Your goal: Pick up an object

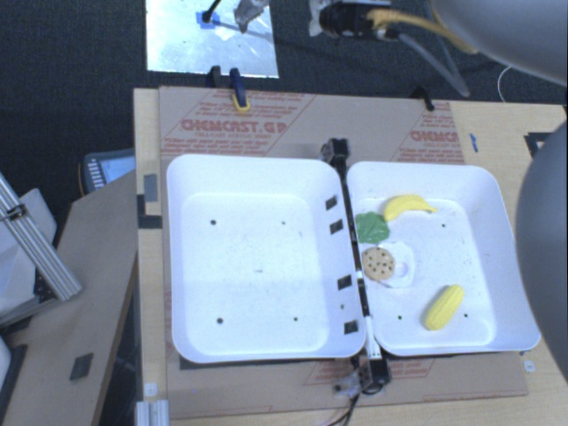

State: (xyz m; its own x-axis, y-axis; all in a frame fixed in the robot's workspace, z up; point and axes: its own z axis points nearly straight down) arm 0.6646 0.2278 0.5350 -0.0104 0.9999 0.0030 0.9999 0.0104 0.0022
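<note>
Hanging past the far edge of the bench: the gripper (319,7), well beyond the cookie (379,263) and up-left of it, with a yellow cable (417,20) trailing off to its right.
Jaws: blurred at the top of the view; I cannot tell whether they are spread or pressed together, and nothing shows between them.
Arm: a grey bulk (501,16) across the upper right corner, with another grey part (543,238) along the right side, well to the right of the cookie.
Cookie: a round brown biscuit with dark chips, in the right bin (497,238) near that bin's left wall, lying on a flat white piece (404,264).
Banana (408,207): yellow, curved, beyond the cookie and a little to its right, in the same bin.
Green leaf-shaped piece (373,228): just beyond the cookie, between it and the banana.
Yellow oblong piece (444,307): nearer the camera and to the right of the cookie, lying at a slant, apart from the other things.
Left bin (177,264): to the left of the cookie, across the black-clipped seam (348,247) where the two bins meet.
Cardboard sheet (293,114): under both bins, printed in red "CHEMCAST GP", with a yellow clamp (240,96) on its far edge, up-left of the cookie.
Shiny metal sheet (211,25): on the dark floor beyond the clamp.
</note>
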